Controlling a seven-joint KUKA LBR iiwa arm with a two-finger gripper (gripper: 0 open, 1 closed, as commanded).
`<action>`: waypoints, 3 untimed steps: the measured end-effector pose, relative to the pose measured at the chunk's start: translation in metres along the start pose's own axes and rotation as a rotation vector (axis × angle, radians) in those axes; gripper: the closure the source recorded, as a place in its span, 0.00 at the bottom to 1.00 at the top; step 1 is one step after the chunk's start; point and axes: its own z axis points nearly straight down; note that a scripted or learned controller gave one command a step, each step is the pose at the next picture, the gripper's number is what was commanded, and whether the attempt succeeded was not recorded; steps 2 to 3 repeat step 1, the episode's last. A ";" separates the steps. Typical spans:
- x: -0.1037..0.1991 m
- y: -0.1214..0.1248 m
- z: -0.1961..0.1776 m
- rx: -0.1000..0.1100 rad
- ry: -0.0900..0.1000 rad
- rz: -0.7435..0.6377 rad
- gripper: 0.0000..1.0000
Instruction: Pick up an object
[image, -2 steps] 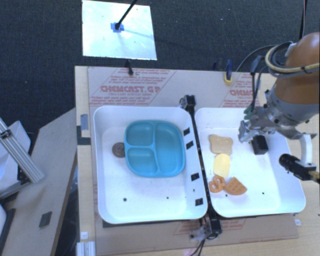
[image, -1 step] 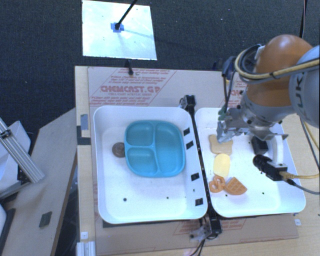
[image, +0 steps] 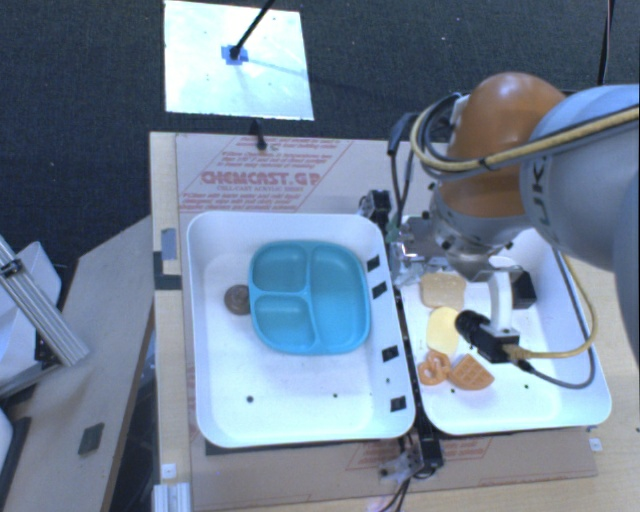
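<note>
Possibly the hand, open or closed I cannot tell, knocks the close-packed food pieces at the right bin's eight o'clock, lifting none.

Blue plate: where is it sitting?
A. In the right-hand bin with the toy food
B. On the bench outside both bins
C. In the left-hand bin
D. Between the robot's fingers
C: the blue plate lies flat in the left-hand bin, next to a small brown disc.
</note>
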 end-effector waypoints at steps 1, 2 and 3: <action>0.043 0.023 0.010 -0.002 0.000 0.000 1.00; 0.043 0.023 0.010 -0.002 0.000 0.000 1.00; 0.043 0.023 0.010 -0.002 0.000 0.000 1.00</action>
